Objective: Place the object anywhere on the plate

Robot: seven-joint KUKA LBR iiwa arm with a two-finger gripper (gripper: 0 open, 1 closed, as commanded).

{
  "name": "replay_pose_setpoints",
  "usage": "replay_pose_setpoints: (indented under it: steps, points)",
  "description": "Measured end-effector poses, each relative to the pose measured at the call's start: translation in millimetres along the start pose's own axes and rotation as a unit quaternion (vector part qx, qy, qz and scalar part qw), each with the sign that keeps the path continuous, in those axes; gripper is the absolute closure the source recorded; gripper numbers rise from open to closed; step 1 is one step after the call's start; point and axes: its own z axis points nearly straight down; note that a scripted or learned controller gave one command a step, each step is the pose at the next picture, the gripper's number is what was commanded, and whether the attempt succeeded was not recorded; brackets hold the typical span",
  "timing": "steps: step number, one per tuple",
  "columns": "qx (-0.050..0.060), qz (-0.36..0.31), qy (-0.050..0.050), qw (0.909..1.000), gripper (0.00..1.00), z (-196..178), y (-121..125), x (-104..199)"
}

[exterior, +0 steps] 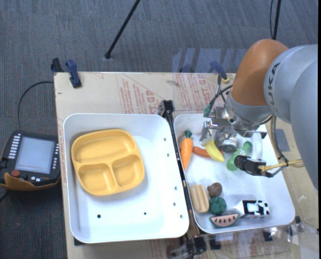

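A yellow plate (107, 161) with three compartments lies in the left bin (84, 225), with nothing on it. My gripper (220, 140) is low in the upper part of the right bin (281, 190), right over a yellow toy banana (214, 151) and a small orange piece (199, 151). An orange carrot (185, 151) with a green top lies just left of the gripper, near the bin's left wall. The wrist hides what lies directly under it.
The front of the right bin holds a tan bun (199, 198), a brown lump (215, 189), a green broccoli (218, 204), a watermelon slice (224, 219) and a black-and-white carton (255, 209). A green round piece (233, 162) sits by the gripper's cable. A teach pendant (31, 161) lies left of the bench.
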Motion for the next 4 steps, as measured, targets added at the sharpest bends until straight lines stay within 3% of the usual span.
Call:
replay_pose_setpoints:
  steps: [1, 2, 3, 4]
  points:
    - [-0.002, 0.033, 0.002, 0.9995, 1.0, -18, -11, 66]
    - [-0.001, -0.064, 0.0, 0.998, 1.0, -13, -1, 132]
    - [0.0, -0.005, 0.0, 1.0, 1.0, 28, 3, 186]
    - [-0.002, -0.006, 0.0, 1.0, 0.0, 26, 4, 186]
